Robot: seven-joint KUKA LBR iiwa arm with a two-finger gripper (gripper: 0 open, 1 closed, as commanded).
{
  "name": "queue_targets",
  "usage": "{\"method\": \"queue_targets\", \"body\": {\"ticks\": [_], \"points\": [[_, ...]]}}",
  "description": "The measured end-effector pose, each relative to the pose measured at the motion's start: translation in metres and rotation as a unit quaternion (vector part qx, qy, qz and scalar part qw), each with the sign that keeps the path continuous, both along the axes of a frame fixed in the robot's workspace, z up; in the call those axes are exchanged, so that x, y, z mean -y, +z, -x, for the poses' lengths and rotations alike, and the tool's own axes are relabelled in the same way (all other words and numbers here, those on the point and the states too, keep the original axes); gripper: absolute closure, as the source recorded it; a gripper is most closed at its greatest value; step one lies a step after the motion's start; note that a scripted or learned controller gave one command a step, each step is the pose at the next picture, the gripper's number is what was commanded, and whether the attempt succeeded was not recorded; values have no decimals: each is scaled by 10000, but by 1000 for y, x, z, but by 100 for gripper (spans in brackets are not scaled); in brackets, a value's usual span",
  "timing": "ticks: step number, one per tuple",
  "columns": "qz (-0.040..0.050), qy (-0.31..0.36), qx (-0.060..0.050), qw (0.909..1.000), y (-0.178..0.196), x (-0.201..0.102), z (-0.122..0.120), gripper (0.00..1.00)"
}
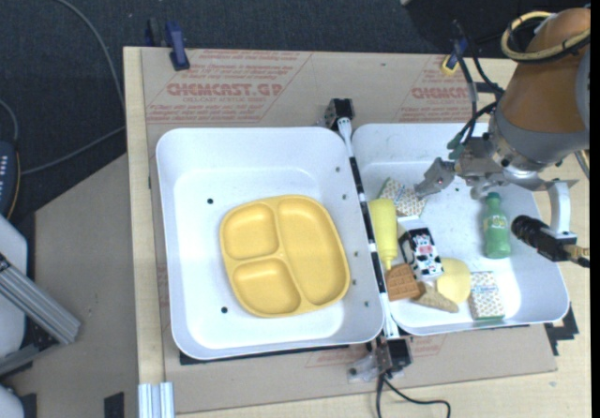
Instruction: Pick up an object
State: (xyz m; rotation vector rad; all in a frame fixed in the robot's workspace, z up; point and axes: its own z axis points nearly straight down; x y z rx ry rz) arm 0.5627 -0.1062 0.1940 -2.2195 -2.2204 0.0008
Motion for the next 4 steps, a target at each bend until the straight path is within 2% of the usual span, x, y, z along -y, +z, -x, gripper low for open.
{"method": "queue_targets", "body": {"ticks": [1,2,3,4], "points": [[4,-6,7,10000,-110,14,22,0],[15,1,20,10000,157,81,-37,0],[5,-1,3,10000,17,115,-46,0],[-30,18,3,10000,-107,113,-9,0]]}}
